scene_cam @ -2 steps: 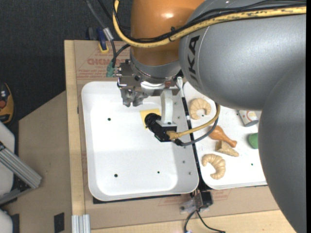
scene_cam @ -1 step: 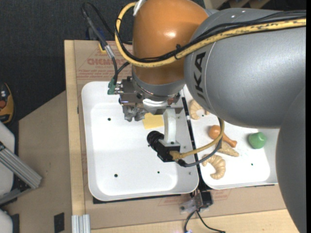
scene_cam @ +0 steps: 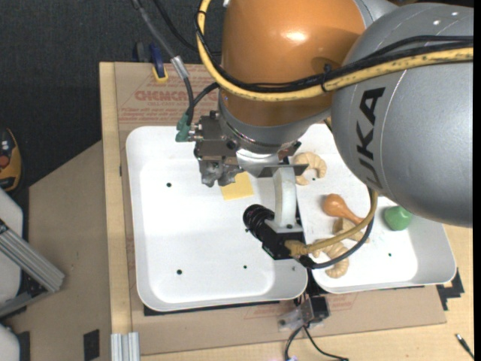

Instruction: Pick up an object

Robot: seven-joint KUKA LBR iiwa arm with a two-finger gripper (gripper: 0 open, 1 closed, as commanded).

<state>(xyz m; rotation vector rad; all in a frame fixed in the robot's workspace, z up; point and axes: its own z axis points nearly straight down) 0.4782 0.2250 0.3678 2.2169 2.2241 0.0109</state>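
Yellow block (scene_cam: 237, 187) is lying flat in the left bin (scene_cam: 150, 224), and your claw (scene_cam: 218, 173) is hanging just beside it, though you cannot tell if it is clamping.

The surface (scene_cam: 75, 224) is brown and bears a flat sheet of cardboard (scene_cam: 124, 96) with red print along its far edge. On the cardboard sit two shallow white bins side by side, their near corners touching: the left bin (scene_cam: 158, 232), broad and mostly bare, and the right bin (scene_cam: 421, 265), partly covered by the arm.
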